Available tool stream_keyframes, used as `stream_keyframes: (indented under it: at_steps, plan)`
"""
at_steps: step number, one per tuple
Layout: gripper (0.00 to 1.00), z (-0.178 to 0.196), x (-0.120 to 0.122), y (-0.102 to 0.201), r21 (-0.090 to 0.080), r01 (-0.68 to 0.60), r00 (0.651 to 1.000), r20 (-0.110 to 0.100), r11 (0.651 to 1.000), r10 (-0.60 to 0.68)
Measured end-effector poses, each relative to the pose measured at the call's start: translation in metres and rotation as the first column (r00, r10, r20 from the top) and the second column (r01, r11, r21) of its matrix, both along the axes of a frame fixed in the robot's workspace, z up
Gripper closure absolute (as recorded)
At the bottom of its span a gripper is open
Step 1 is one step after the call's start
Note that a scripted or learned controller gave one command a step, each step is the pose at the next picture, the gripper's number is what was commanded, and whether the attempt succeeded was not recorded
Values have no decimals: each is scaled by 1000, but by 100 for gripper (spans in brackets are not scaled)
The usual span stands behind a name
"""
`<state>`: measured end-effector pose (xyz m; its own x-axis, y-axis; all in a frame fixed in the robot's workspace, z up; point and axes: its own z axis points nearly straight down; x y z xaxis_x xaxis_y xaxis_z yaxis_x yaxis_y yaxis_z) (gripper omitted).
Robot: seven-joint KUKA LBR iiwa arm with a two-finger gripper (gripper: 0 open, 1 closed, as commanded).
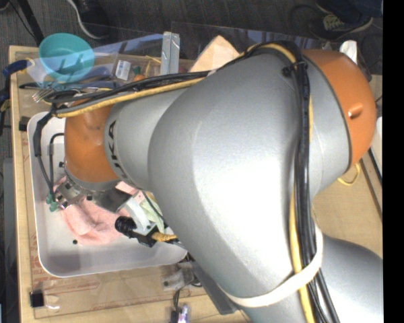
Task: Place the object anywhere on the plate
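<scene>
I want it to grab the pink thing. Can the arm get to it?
Probably yes. The arm's wrist is low in the white bin, right beside the pink thing, with nothing visible between them.

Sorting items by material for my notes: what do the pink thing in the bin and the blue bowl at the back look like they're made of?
The pink thing looks like soft cloth: matte, limp and rumpled, though the arm covers part of it. The blue bowl looks like smooth plastic: an even turquoise colour with a slight sheen.

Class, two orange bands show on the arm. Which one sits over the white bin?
The darker orange band at the view's left, above the white bin and the pink cloth. The brighter orange band sits at the upper right.
</scene>
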<state>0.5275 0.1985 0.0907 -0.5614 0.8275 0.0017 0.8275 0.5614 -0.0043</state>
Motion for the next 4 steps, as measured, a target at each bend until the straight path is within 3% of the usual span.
stream_keyframes:
  at_steps: [1,2,3,4]
  plan:
    - [100,100,-10,-45,0,-304,953,5,953,304]
    - [100,120,-39,-107,1,-468,884,2,884,468]
    - [100,127,13,-137,0,-492,871,5,871,492]
    - [100,82,54,-85,0,-193,981,2,981,193]
